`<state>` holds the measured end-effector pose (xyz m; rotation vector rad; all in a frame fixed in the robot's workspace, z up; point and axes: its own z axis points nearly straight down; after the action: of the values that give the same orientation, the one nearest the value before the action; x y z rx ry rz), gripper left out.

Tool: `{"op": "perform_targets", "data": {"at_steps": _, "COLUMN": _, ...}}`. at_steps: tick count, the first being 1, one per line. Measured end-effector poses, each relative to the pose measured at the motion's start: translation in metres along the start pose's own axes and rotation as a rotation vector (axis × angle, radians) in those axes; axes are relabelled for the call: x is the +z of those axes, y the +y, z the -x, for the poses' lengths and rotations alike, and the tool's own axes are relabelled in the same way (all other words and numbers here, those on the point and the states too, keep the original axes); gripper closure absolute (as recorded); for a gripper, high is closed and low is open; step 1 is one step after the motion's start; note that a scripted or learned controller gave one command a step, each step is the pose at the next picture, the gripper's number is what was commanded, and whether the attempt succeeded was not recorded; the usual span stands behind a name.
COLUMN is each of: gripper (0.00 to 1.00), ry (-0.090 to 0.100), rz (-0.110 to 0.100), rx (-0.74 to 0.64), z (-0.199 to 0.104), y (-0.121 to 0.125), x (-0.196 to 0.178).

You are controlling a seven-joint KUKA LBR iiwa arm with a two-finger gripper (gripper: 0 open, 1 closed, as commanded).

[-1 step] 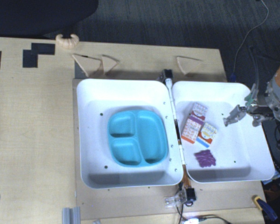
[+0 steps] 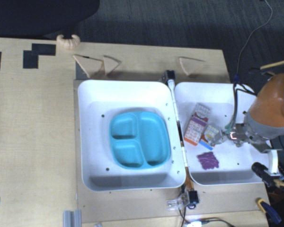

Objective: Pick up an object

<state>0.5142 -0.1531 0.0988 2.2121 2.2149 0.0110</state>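
**Mia:** If you start at the left of the picture, what do you see?

**Sam:** 2 white bins sit side by side in the middle. The left bin (image 2: 92,126) holds a blue tray (image 2: 139,138) with 3 little spaces in it.

**Mia:** And the right bin (image 2: 227,171)?

**Sam:** It has small things in it. A pink and white box (image 2: 197,124) lies at the middle left of that bin. Its long side runs from upper right to lower left. A small packet (image 2: 211,135) lies just right of the box, touching it or nearly so. A purple thing (image 2: 208,160) lies lower down, apart from both.

**Mia:** Where is the arm (image 2: 274,105)?

**Sam:** It comes in from the right edge. The gripper (image 2: 226,135) is low in the bin, right next to the small packet.

**Mia:** Is it holding something?

**Sam:** I cannot tell. That part is too small and blurry.

**Mia:** So which thing is closest?

**Sam:** The small packet, I think. It lies just to the left of the gripper. The box is a bit farther left, and the purple thing is down and to the left.
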Motion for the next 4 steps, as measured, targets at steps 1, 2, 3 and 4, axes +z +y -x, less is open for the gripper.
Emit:
{"op": "perform_targets", "data": {"at_steps": 1, "gripper": 0.0, "ry": -0.003, "rz": 0.009, "rx": 0.001, "z": -0.028, "y": -0.021, "x": 0.008}}
{"op": "perform_targets", "data": {"at_steps": 2, "gripper": 1.0, "ry": 0.002, "rz": 0.013, "rx": -0.002, "z": -0.03, "y": -0.018, "x": -0.005}}
{"op": "perform_targets", "data": {"at_steps": 3, "gripper": 1.0, "ry": 0.004, "rz": -0.008, "rx": -0.004, "z": -0.075, "y": 0.019, "x": -0.087}}
{"op": "perform_targets", "data": {"at_steps": 4, "gripper": 1.0, "ry": 0.001, "rz": -0.011, "rx": -0.001, "z": 0.033, "y": -0.003, "x": -0.073}}
